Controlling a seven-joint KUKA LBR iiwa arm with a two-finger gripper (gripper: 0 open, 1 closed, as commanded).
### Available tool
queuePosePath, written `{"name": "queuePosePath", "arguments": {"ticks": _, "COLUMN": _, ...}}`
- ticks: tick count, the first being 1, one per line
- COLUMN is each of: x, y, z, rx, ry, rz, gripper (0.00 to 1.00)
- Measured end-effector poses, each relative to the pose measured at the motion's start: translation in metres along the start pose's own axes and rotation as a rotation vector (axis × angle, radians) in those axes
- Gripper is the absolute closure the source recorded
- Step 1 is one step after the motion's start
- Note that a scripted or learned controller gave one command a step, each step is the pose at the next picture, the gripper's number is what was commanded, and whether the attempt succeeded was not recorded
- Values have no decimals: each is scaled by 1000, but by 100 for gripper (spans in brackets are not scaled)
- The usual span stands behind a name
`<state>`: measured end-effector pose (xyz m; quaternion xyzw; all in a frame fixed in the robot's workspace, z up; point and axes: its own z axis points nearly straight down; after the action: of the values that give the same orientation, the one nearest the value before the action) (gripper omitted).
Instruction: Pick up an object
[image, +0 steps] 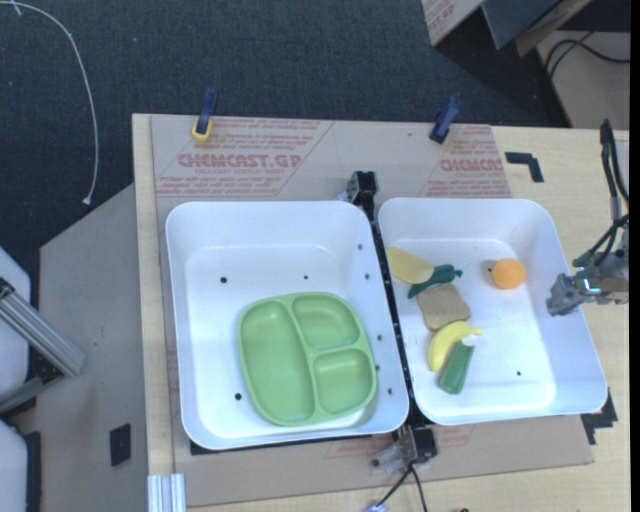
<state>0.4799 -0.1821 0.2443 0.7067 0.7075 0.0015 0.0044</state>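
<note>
The pincer (566, 297) is hanging over the right rim of the right-hand shallow white bin (560, 385), small and dim at the frame's edge, and whether it is apart or together cannot be told from this view; nothing is showing between its tips. The candidates for picking are all lying in that right bin: a small orange ball (508, 273) is sitting alone nearest the pincer, while a cluster is crowding the bin's left half, where a pale yellow wedge-shaped piece (407, 265) is touching a dark teal handled toy (437, 275), a tan bread-slice shape (443, 306) is lying just below them, and a yellow plastic banana (446, 342) is resting against a dark green bottle-like piece (455, 369). The left bin (190, 300) is holding a light green three-compartment plastic tray (303, 356), well apart from the pincer. The ball is probably the easiest target, yet a round thing is likely to roll away if one tip touches first. Going for the cluster is risking a grasp that catches two pieces, or nudges the banana and bottle apart. Descending where it hangs now could strike the bin wall and shift the bin on the surface (300, 150).
</note>
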Motion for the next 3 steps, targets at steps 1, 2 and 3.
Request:
{"name": "queuePosePath", "arguments": {"ticks": 1, "x": 45, "y": 4, "z": 4, "rx": 9, "ry": 6, "rz": -4, "gripper": 100}}
{"name": "queuePosePath", "arguments": {"ticks": 2, "x": 100, "y": 8, "z": 1, "rx": 9, "ry": 6, "rz": -1, "gripper": 100}}
{"name": "queuePosePath", "arguments": {"ticks": 3, "x": 159, "y": 26, "z": -1, "rx": 6, "ry": 5, "rz": -6, "gripper": 100}}
